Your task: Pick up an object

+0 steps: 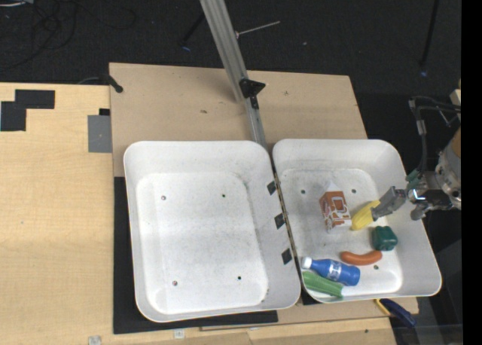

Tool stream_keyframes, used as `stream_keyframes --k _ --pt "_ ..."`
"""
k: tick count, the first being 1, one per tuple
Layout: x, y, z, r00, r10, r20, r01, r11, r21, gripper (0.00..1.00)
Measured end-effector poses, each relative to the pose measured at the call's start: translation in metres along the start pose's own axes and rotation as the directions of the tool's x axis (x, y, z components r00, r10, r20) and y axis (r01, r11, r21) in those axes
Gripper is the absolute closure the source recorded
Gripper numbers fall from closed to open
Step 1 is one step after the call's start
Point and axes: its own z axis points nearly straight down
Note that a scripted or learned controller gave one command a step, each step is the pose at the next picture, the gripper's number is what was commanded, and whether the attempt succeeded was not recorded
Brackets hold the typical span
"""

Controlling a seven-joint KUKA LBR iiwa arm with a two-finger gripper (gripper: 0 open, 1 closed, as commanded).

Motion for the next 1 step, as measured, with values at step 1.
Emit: stream_keyframes --k 1 --pt "-0.0007 0.0006 -0.0022 1.000 0.002 0.001 -0.002 1.000 -0.005 0.00"
